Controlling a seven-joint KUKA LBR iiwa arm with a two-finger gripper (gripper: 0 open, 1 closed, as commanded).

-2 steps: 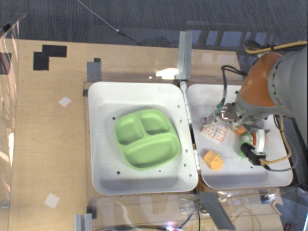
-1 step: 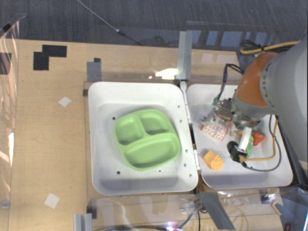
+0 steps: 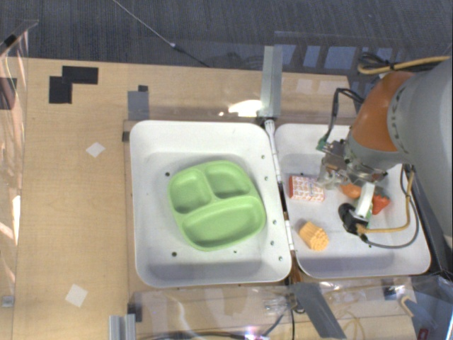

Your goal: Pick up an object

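The gripper (image 3: 338, 178) is hovering low in the right bin (image 3: 354, 261) — jaw state I cannot tell — reaching for the orange piece (image 3: 352, 189) just beside it, needing a clean close.

Light is bright and even, coming from overhead. A glare patch (image 3: 244, 108) burns white on the bench well left of and above the gripper (image 3: 338, 179). Soft shadows pool under the gripper and inside the left bin (image 3: 141, 211). Focus is slightly soft throughout, and the frame's left edge carries pale reflections.
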